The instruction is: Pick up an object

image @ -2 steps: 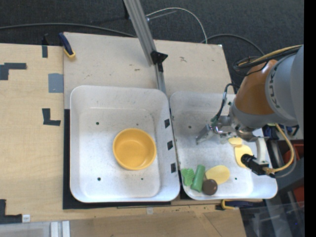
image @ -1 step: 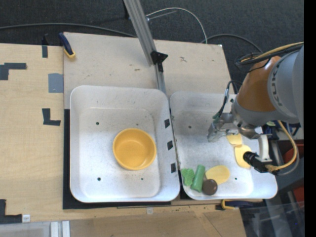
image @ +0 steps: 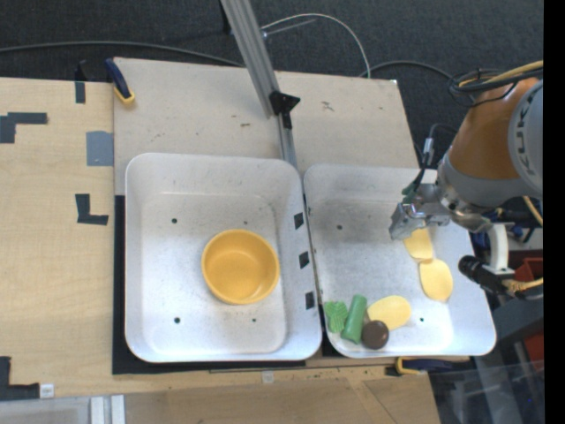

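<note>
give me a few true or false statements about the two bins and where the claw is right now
1. The yellow bowl sits in the left bin. True.
2. The claw hangs over the left bin. False: it is over the right bin, near the upper yellow slice.
3. A green piece and a dark brown ball lie near the right bin's front edge. True.
4. The yellow bowl lies upside down. False: it stands upright, its hollow facing up.
5. The right bin holds one yellow piece. False: three show, the upper slice, another slice and a third piece beside the ball.
</note>
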{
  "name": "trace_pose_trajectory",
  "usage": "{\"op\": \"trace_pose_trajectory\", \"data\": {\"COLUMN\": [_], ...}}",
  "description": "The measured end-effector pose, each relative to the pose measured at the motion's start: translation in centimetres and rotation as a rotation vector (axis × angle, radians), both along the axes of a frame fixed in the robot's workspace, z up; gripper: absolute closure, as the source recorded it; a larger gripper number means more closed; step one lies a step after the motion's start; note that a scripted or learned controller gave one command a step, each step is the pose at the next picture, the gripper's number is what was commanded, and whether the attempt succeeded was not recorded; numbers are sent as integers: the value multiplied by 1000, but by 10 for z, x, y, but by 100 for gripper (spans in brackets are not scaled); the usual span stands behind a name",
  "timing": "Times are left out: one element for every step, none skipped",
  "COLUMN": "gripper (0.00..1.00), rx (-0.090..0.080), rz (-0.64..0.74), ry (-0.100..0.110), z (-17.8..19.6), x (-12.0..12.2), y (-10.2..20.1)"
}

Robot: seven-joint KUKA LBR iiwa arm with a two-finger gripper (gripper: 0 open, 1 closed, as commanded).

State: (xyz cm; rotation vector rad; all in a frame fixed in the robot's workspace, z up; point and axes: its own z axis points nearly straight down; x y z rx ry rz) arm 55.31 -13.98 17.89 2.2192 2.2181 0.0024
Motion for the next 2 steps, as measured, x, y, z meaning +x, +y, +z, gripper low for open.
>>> {"op": "trace_pose_trajectory", "data": {"gripper": [100,100], "rx": [1,0], "rz": [3,2], "ry": [0,0], "z": [47,95], "x": [-2,-1], "y": [8,8]}}
